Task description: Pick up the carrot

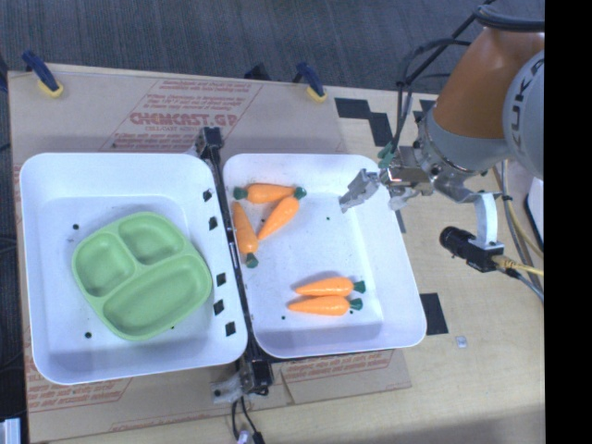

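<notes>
Gripper (359, 191): over the right bin's (393, 248) far right corner.
Fingers: cannot tell how far open; nothing visibly held.
Carrots: three (268, 192) at the bin's far left corner, two (324, 287) near its near edge.
Green plate (141, 274): left bin (42, 248).

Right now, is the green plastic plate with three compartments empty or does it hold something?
Empty. The green divided plate in the left white bin shows only bare compartments; all five orange carrots lie in the right bin.
</notes>
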You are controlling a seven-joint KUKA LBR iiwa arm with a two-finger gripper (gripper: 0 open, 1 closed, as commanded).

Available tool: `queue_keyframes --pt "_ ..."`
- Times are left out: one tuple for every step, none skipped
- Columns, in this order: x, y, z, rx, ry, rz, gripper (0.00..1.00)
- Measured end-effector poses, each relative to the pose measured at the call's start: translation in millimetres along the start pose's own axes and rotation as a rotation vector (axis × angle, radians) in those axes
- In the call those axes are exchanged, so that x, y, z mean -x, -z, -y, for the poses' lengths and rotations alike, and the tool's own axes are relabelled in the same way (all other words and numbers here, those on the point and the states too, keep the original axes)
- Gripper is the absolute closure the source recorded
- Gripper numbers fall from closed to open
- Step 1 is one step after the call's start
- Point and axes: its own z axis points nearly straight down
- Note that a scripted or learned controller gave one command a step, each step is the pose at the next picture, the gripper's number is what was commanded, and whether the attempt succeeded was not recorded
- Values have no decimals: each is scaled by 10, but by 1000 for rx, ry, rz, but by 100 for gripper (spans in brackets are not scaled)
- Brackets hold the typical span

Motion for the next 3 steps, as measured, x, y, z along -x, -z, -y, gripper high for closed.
queue_keyframes --pt "-668 -745 -510 -2 2 0 0" --pt "-657 -1861 -798 -4 3 1 0" --pt "-653 -1742 -807 -4 6 2 100"
